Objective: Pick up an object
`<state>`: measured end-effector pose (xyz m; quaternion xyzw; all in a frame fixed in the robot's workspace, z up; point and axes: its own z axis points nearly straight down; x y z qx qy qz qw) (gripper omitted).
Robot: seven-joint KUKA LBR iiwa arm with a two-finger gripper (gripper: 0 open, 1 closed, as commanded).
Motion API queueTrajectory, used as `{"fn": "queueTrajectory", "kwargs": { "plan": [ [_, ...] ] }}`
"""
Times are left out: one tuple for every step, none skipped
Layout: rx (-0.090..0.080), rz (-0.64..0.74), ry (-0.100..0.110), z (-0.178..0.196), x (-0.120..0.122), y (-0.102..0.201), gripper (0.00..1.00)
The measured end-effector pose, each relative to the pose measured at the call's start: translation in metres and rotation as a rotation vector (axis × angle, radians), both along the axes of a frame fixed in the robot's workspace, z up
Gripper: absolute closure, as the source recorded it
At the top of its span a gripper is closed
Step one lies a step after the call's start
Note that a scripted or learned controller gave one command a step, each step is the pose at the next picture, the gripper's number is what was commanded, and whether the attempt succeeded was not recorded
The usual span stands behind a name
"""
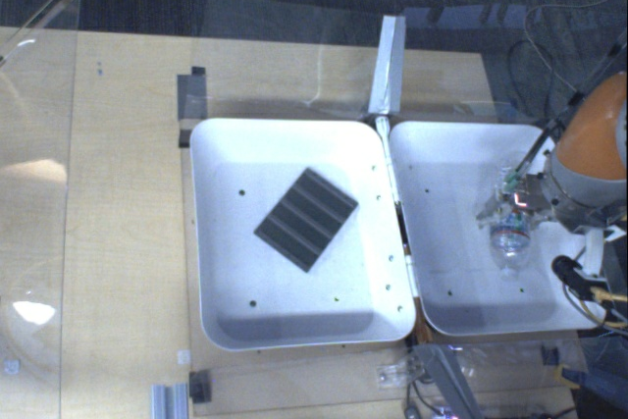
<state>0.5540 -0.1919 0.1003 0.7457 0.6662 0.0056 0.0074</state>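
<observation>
In the right-hand bin (461, 299), toward its right side, the gripper (510, 211) hangs low over the white floor, carried by the grey arm (589, 196) that reaches in from the right with its orange band (596, 137) showing large above the wrist. Just under the gripper lies a small clear object (510, 240), something like crumpled transparent plastic or a little bottle, with a faint blue tint; its exact shape is too blurred to make out. The gripper sits right above it and seems to touch its upper end, but how far apart the fingers stand, and whether they have anything between them, cannot be told from this slanted view, since the fingertips merge with the clear thing and with small coloured parts on the wrist.

The left-hand bin (211, 240) holds a dark grey ribbed rectangular block (306, 218), lying flat and turned at a diagonal, near the middle of that bin's floor and well apart from the gripper. The two bins stand touching side by side on a pale wooden bench (98, 240). A grey metal bar (388, 64) runs away from the joint between the bins toward the far edge. Cables (579, 280) trail near the arm at the right bin's near right corner.
</observation>
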Motion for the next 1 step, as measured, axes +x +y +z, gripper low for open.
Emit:
{"fn": "queueTrajectory", "kwargs": {
  "plan": [
    [0.004, -0.067, 0.013, 0.0719, 0.0099, 0.0502, 1.0]
  ]
}}
